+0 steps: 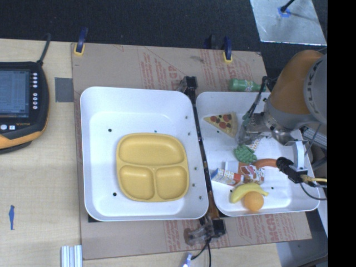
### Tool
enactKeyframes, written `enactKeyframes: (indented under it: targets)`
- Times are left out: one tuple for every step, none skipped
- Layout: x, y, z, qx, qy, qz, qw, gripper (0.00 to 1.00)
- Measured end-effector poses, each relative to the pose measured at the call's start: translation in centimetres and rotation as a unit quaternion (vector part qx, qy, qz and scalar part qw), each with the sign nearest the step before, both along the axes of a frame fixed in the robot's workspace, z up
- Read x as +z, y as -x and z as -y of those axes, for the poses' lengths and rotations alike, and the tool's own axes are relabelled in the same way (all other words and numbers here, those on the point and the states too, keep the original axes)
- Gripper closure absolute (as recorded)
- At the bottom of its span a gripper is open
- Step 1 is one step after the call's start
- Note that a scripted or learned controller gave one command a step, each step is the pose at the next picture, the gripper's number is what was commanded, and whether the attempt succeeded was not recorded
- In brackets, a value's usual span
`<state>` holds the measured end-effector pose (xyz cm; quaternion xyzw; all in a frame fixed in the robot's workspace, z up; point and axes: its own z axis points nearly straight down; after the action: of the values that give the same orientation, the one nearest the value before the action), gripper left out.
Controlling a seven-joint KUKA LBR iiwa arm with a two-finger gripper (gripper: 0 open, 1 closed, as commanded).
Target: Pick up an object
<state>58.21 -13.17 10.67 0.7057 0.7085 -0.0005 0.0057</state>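
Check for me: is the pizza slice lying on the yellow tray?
No, the pizza slice lies in the right bin; the yellow tray sits in the left bin.

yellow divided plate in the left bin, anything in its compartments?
Empty. The yellow plate lies flat in the left bin, and all three compartments show bare yellow surface.

Both bins (100, 149) look like smooth white plastic with a soft sheen. The yellow tray (151, 166) in the left bin is smooth, slightly glossy plastic. Under the bins lies matt brown cardboard (133, 65) with faded red print, on a pale wood-grain bench (33, 204). The toy food (247, 196) right of the tray looks like smooth plastic. The arm (297, 88) has a satin orange and grey shell.
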Motion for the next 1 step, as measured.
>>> enactKeyframes:
  targets:
    - [-0.01,0.01,0.00,0.000,0.0001,0.000,1.0000,0.00]
